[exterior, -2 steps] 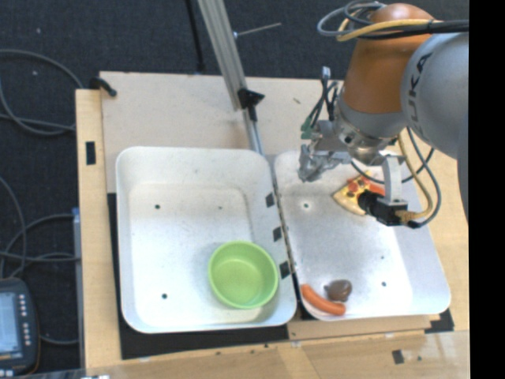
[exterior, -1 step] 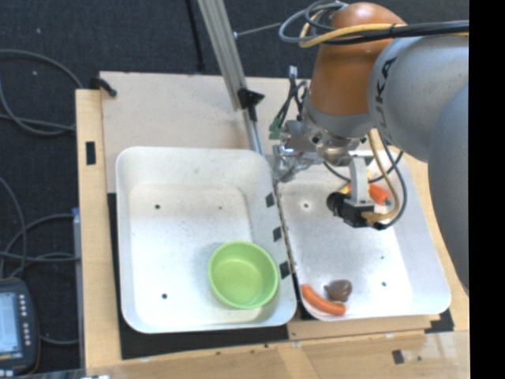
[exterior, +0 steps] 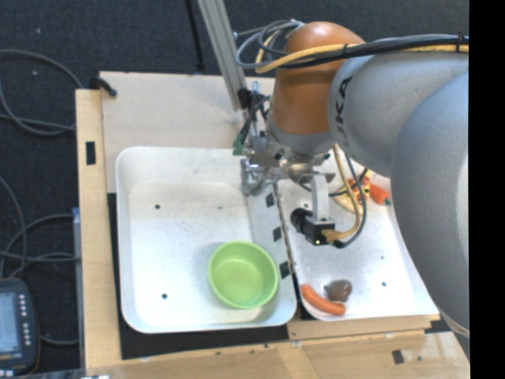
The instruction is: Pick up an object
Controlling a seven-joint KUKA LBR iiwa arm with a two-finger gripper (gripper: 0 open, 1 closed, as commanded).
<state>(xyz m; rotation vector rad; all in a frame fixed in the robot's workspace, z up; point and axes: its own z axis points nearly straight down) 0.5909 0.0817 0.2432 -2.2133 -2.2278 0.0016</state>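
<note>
The left bin (exterior: pixel 158 212), white and speckled, holds a smooth round green bowl (exterior: pixel 243 273) at its five o'clock corner. In the right bin (exterior: pixel 394 279), at seven o'clock, lie a slim orange carrot-like piece (exterior: pixel 322 300) and a dark lump (exterior: pixel 339 290). The gripper (exterior: pixel 254 176) hangs over the bins' shared rim; whether it grasps anything cannot be told.

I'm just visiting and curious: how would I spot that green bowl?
Look at the left white bin. Near its front right corner sits the green bowl, upright and round. The neighbouring bin holds an orange carrot and a small brown lump, so the bowl's lime colour stands out.
</note>
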